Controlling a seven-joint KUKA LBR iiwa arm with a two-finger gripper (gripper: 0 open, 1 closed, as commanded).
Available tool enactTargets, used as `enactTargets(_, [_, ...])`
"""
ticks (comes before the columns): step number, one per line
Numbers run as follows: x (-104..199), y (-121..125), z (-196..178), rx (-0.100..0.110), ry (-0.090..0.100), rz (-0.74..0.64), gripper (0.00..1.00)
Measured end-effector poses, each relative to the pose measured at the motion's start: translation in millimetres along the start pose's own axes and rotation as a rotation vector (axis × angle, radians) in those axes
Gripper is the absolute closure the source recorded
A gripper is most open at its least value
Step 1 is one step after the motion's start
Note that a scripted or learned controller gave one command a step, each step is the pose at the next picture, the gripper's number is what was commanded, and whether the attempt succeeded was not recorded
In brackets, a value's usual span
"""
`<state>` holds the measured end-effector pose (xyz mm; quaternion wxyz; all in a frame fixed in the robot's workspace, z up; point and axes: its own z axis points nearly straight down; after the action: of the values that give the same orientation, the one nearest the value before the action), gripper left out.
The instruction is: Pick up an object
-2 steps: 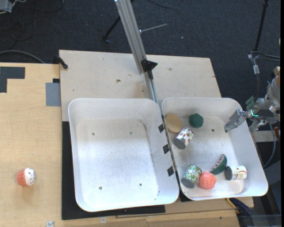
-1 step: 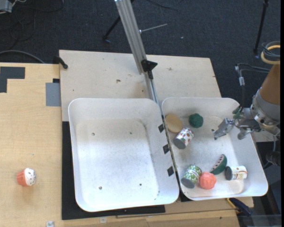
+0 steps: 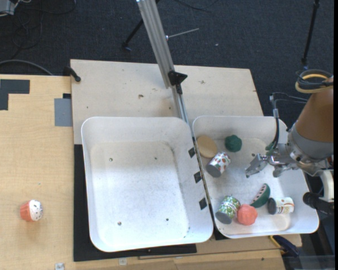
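The gripper (image 3: 258, 166) hangs over the middle of the right bin (image 3: 296, 228). Its two thin fingers look spread a little way apart, and nothing sits between them, so it holds nothing.

All the toys that it could pick lie in that right bin. The left bin (image 3: 96, 151) is just beside it on the desk (image 3: 118, 89).

The closest toy to the gripper looks like a watermelon slice (image 3: 261, 196). It lies just below the gripper, a bit toward the front. It is a thin curved piece, and its long side runs on a slant, from the front left up to the back right. It looks small and light, and probably hard and smooth, so it could slip. I think the best hold is across its thin middle, with the fingers turned crossways to its long side.

A green ball (image 3: 233, 143) sits near the back of the bin. It is round, so it points no way at all, and it could roll away if a finger bumps it. It looks soft, so a squeeze through its middle should work.

A red ball (image 3: 247, 215) lies at the front, touching a green patterned ball (image 3: 228, 208). They are so close that fingers may not fit between them.

A small striped cup (image 3: 218, 164) lies tipped on its side near the bin's left wall.
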<state>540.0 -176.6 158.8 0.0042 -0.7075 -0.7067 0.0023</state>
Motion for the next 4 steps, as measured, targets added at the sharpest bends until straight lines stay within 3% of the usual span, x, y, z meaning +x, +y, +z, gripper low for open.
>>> enactTargets(1, [5,-2,64,0.001,0.001,-0.001,0.0])
enactTargets(2, [3,-1,50,-0.005,-0.001,0.006,1.0])
enactTargets(4, [-1,-10,-59,-0.013,-0.004,-0.002,1.0])
